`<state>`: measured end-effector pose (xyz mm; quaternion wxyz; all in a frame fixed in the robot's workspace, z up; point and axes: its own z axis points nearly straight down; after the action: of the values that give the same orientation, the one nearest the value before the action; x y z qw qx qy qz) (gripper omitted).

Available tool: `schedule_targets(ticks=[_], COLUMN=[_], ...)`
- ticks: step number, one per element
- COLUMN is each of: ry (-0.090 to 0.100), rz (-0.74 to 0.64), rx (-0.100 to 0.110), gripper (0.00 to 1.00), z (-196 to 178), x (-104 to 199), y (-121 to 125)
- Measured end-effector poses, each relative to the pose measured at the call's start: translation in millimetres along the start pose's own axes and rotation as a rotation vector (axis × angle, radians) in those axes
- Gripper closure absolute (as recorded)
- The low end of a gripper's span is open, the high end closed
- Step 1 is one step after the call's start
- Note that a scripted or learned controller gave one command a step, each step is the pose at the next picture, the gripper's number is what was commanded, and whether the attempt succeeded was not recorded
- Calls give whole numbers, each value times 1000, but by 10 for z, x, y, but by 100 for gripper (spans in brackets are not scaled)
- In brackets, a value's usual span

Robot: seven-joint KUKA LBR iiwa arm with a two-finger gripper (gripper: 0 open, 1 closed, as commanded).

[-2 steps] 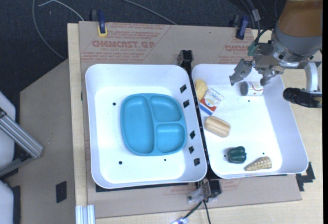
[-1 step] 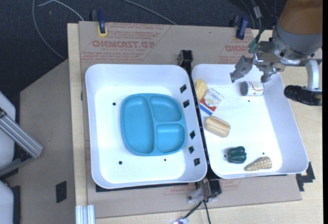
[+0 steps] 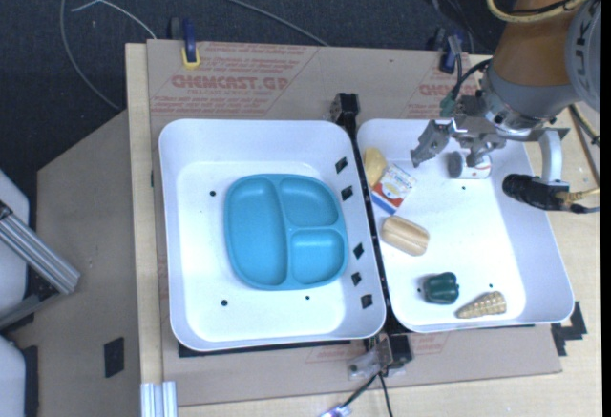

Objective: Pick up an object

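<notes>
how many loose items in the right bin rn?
5. Yellow piece and packet by the divider, bread roll mid-bin, green pepper and corn near the front edge. The end effector may hide more at the back.

You see tabletop [image 3: 286, 62], brown board with red lettering, bearing two white bins side by side: left bin [image 3: 181, 215], right bin [image 3: 535, 253].
</notes>
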<state>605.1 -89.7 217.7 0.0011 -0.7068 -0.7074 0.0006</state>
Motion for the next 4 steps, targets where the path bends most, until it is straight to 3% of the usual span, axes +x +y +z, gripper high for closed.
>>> schedule_targets(ticks=[2,3,4], ry=[1,1,-1], rz=[2,2,0], rx=[4,-2,-7], gripper=[0,100,100], z=[1099,965,375], x=[-53,-54,-123], y=[-164,-149,-85])
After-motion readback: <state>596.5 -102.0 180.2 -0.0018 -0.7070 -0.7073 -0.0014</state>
